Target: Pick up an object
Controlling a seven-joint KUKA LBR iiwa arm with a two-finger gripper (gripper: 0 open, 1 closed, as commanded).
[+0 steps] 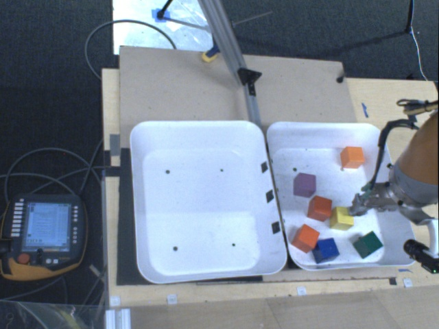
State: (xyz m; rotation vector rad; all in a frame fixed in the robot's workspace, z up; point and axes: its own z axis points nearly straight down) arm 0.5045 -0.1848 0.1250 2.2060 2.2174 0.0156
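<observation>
Blocks are lying in the right bin [322,130], six small cubes of different colours, all with plain flat faces and no marks that I can read. Going from left to right: the left bin [199,132] is sitting beside it, the two rims touching. Then a purple block [304,184] is resting alone near the middle of the right bin. Below it an orange-red block [306,237] is sitting just beside a blue block [326,249], near the front wall. A red block [319,208] is touching a yellow block [341,217]. An orange block [352,157] is standing apart near the back. A dark green block [368,244] is lying at the front right. The gripper [358,205] is hanging just at the yellow block's right edge; whether its claw is wide or narrow, I cannot tell.
</observation>
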